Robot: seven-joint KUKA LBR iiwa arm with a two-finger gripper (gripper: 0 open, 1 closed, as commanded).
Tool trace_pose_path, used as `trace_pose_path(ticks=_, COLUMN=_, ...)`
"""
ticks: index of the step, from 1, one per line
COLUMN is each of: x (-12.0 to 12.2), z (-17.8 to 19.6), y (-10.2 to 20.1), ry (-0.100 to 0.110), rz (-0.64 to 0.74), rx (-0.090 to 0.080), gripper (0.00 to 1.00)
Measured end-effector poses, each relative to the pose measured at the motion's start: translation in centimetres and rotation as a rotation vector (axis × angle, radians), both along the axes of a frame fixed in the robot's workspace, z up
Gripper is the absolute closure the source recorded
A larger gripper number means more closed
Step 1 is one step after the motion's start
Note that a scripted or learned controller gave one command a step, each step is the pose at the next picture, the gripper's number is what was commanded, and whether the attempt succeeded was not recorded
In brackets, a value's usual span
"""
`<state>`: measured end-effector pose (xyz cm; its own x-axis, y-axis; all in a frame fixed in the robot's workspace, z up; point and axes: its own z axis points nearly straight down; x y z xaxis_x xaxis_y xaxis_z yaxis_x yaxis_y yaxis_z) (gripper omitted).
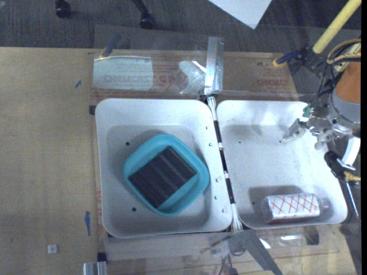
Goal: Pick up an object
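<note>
The gripper [292, 132] hovers over the upper part of the right bin [252, 211], jaws spread and carrying nothing. Nothing's picked yet: the bottle [291, 205] lies near the front wall, well apart from the jaws (the blue dish [195, 173] sits next door). Descent, grasp and lift all remain.

Lighting: even, moderately bright, overhead — no hard-edged shadows. White bins: left bin [109, 153] and right bin [252, 119] read pale with a faint blue cast; soft grey shading pools on their floors. Glare: clear plastic sheet [189, 76] behind the bins catches bright highlights, as does the metal bracket [215, 62]. Sharpness: overall soft, low resolution — print on the label [123, 72] is illegible. Floor [34, 16] at top edge is dim.
</note>
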<state>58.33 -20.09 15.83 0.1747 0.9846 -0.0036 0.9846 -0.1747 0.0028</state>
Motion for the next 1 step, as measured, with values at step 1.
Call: trace_pose_path(ticks=1, x=-8.55, z=4.18, y=1.82, ry=0.004, rz=-0.017, rx=0.005, gripper=0.00)
